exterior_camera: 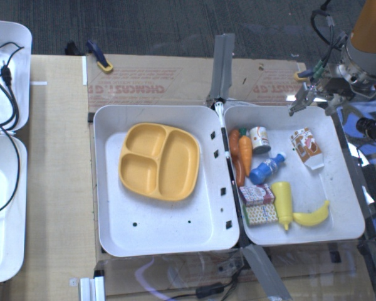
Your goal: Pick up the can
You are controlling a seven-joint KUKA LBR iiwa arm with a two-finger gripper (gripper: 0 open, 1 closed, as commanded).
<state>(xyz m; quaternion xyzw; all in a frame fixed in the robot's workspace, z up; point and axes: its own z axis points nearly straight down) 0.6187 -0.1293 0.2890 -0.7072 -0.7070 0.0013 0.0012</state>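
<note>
White-labelled can (259,139) lies at upper centre of the right bin (348,221), while the gripper's (310,98) jaw state is indiscernible, arm cut off upper right.

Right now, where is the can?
The can lies in the right bin, near its far left corner, beside the carrots and just above the blue bottle.
</note>
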